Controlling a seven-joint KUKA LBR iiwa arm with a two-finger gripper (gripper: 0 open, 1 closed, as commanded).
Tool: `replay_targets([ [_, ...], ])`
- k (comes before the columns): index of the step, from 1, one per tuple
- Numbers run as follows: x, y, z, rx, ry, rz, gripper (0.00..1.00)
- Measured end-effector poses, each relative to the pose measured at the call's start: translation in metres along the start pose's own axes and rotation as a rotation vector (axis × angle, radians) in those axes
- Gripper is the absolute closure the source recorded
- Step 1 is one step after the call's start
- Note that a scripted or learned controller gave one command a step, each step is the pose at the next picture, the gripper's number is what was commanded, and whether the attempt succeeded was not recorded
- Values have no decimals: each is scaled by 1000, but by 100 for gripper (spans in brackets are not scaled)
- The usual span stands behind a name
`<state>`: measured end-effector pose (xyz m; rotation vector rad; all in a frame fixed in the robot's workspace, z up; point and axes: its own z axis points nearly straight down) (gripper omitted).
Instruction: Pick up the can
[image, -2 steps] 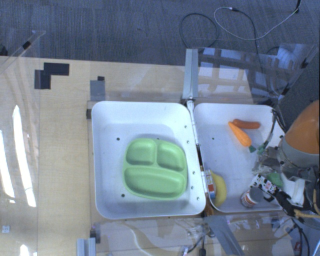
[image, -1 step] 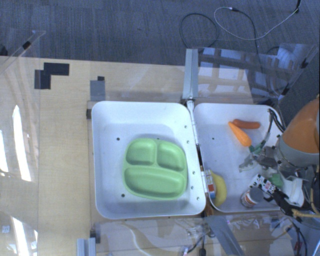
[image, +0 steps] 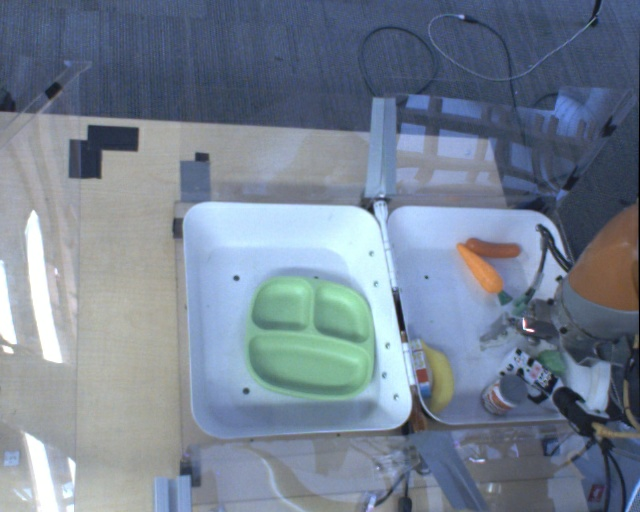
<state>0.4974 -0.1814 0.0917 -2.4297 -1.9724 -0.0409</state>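
We log the can (image: 499, 394) lying at the front edge of the right bin (image: 440, 240), right of a banana (image: 437, 377). The end effector (image: 528, 368) sits just beside it; grip state cannot be told. Two carrots (image: 480, 266) lie behind the can.

a robotics laboratory cell. indicators: a pale wooden bench (image: 120, 330) bearing two shallow white plastic bins (image: 200, 330), clear acrylic guard panels (image: 40, 250) around it, loose black cables (image: 470, 40) on grey carpet (image: 250, 60), and aluminium frame posts (image: 380, 150).
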Motion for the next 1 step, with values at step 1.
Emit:
replay_targets([
  [1,-1,0,0,2,-1,-34,0],
])
